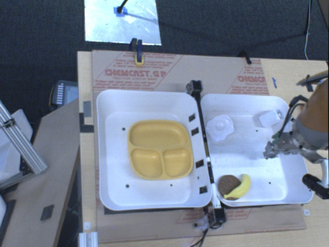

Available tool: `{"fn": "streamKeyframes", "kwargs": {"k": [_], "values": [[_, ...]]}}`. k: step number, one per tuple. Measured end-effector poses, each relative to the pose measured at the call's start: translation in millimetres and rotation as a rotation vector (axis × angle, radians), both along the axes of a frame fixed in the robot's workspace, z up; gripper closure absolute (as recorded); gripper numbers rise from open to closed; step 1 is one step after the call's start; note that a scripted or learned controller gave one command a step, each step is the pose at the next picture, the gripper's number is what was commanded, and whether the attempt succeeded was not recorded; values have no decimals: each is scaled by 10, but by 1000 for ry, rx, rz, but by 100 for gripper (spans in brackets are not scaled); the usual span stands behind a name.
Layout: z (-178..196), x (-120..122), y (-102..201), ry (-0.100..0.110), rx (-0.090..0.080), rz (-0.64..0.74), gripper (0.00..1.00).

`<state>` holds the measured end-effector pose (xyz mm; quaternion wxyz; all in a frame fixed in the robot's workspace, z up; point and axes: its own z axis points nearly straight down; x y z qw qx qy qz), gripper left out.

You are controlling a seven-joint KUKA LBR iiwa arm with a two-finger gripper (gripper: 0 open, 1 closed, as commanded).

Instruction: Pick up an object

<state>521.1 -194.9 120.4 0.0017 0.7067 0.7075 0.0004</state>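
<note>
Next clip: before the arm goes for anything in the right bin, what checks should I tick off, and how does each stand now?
1. Targets present in the right bin: ok. Banana, brown round item, clear lid, small white piece.
2. Gripper over the right bin: ok, near its right side.
3. Gripper holding nothing: cannot tell, too blurred.
4. Banana free to grasp: not ok. It touches the brown item and sits near the bin's front wall.
5. Clear lid apart from other things: ok.
6. Yellow tray out of the way: ok, it lies in the left bin.
</note>
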Motion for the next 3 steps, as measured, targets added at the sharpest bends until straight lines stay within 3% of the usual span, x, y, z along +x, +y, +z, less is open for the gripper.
{"fn": "streamKeyframes", "kwargs": {"k": [2,3], "values": [[887,94,-11,-3,0,3,100],[953,75,432,1,3,8,100]]}}
